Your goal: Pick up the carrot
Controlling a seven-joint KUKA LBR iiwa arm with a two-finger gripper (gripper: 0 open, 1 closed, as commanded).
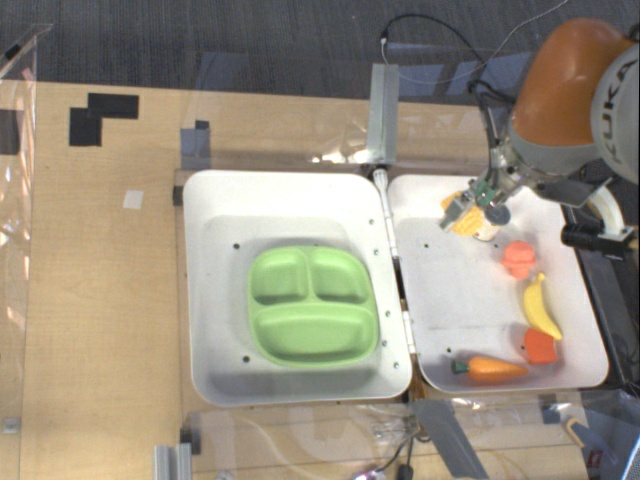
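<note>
The carrot [492, 369] lies flat along the near wall of the right bin [430, 298], untouched. Beyond it sit a red piece [540, 346], a banana [541, 307] and a pink piece [519, 258]. Farthest, the tool [478, 204] hangs at a yellow item [466, 222]; its grip I cannot tell.

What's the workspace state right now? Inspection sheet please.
Surface: wooden bench bearing two shallow white bins, left bin and right bin.
Job's things: orange carrot with green top lying along the right bin's near wall, untouched.
Clutter: green divided plastic tray in the left bin; yellow banana, pink round toy, small red-orange block, yellow toy piece in the right bin.
Grippers: two-finger gripper at the right bin's far side, over the yellow toy piece.
Cables: black cables behind the bins.
Surroundings: grey carpet.
</note>
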